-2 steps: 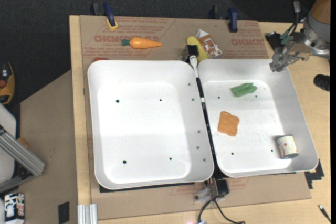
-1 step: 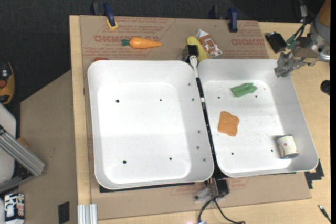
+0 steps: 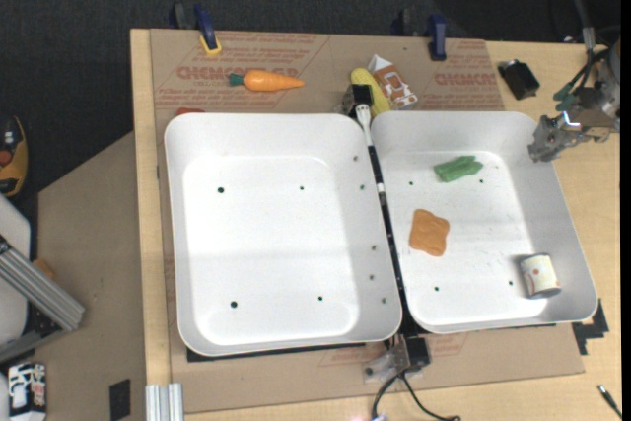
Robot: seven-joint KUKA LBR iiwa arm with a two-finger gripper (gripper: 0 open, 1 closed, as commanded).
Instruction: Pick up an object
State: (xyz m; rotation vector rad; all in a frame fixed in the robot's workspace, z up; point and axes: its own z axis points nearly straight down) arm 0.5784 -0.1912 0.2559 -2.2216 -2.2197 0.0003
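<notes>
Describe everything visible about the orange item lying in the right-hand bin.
The orange item is a flat, roughly square piece with rounded, slightly uneven edges, matte and soft-looking, perhaps foam or toy food. It lies flat on the floor of the right bin, toward the bin's left side near the middle. Nothing touches it: the green piece lies farther back, the small white cylinder off toward the near right corner.

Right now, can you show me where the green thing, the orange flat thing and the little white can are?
green flat piece (image 3: 457,169), camera view, on its middle.
orange flat square piece (image 3: 429,233), camera view, on its middle.
small white can lying on its side (image 3: 538,275), camera view, on its curved side.
</notes>
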